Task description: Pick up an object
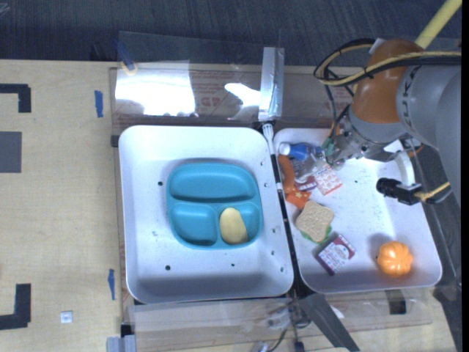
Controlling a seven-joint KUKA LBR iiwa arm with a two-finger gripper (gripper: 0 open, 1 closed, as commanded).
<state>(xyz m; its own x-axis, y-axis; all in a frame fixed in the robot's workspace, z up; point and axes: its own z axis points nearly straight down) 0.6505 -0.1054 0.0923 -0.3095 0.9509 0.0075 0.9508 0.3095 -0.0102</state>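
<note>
A grey arm (432,101) with an orange band reaches in from the right over a pale wooden surface (51,218) carrying two shallow white bins side by side. Its end effector (338,152) hangs low over the far left corner of the right bin (410,270), above a clutter of small packets (322,180); whether it is spread or closed cannot be told. In that bin also lie a sandwich (314,220), a dark red packet (335,254), a blue item (298,151) and, near the front right, an orange pumpkin (394,258). The left bin (139,262) holds a blue divided tray (198,196) with a yellow lemon (233,226) in its lower right compartment. Dark carpet (183,6) lies beyond the surface.
</note>
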